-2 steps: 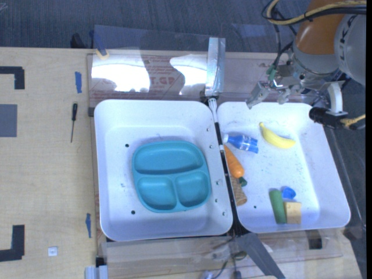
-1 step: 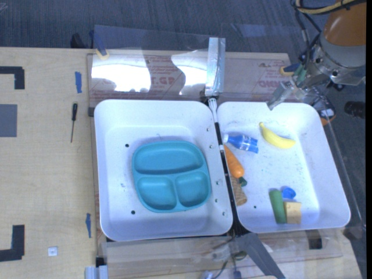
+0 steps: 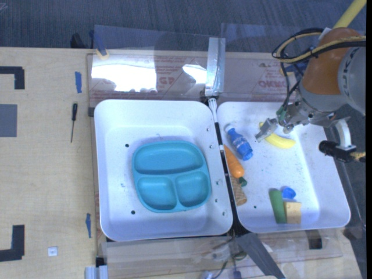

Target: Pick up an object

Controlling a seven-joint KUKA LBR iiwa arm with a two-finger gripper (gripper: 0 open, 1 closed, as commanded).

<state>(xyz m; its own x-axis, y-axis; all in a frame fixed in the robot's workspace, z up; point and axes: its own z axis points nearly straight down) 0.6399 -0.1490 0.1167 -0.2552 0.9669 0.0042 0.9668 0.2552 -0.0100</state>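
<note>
In the right bin (image 3: 325, 214) lie a yellow banana (image 3: 283, 141), a blue bottle (image 3: 239, 143), an orange carrot (image 3: 234, 164), a green cylinder (image 3: 276, 205), a small blue piece (image 3: 288, 193) and a tan block (image 3: 292, 212). My gripper (image 3: 267, 129) hangs over the bin's upper middle, just left of the banana and right of the blue bottle. Its fingers look slightly apart with nothing between them.
The left bin (image 3: 110, 127) holds a teal divided plate (image 3: 171, 174). A metal divider (image 3: 215, 68) and clear panels stand at the back. The arm's orange band (image 3: 328, 60) and cables reach in from the upper right. A brown item (image 3: 239, 193) lies by the bins' shared wall.
</note>
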